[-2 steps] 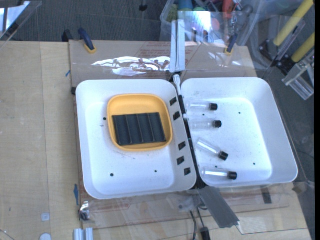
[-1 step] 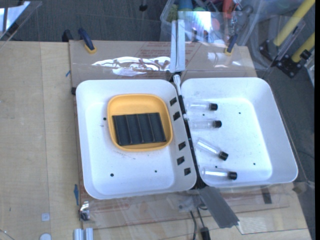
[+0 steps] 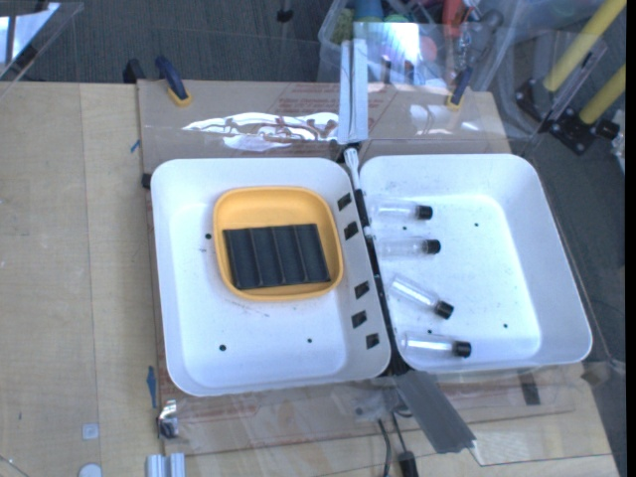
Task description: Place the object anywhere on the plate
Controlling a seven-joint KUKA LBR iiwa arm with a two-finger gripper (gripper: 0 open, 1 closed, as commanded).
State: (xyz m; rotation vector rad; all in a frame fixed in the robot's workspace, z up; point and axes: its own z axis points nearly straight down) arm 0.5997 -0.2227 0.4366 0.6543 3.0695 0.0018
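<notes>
A yellow plate (image 3: 231, 211) lies in the left white bin (image 3: 189, 306), with a black ribbed insert (image 3: 275, 256) resting on it. In the right white bin (image 3: 517, 266) lie several clear tubes with black caps: one near the top left (image 3: 402, 211), one just below it (image 3: 407, 248), a tilted one lower down (image 3: 421, 297), and one at the bottom left (image 3: 435, 346).
A row of small black tabs (image 3: 355, 261) runs along the ridge between the two bins. A clear box of coloured items (image 3: 427, 8) stands behind the bins. A grey flat piece (image 3: 432, 410) lies in front of the bins on the wooden bench.
</notes>
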